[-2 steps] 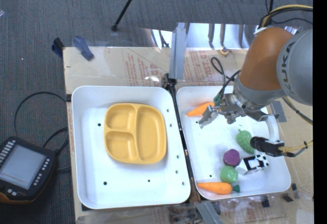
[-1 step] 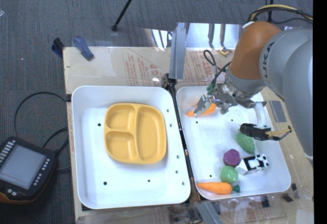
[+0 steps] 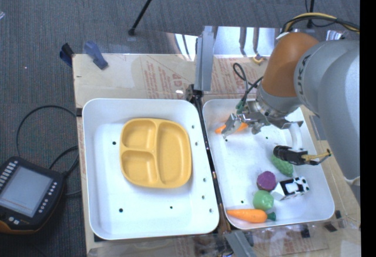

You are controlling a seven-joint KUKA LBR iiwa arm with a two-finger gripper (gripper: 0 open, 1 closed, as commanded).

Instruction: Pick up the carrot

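Gripper (image 3: pixel 235 124) sits at the right bin's far-left corner, clenched on an orange carrot (image 3: pixel 222 129) — it lies slantwise.

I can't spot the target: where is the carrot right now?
The carrot lies in the right bin, at its near edge, just below the green ball.

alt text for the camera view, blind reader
The pincer hovers at the right bin's far left end by an orange piece, while a carrot lies at its near edge. A yellow divided plate sits in the left bin.
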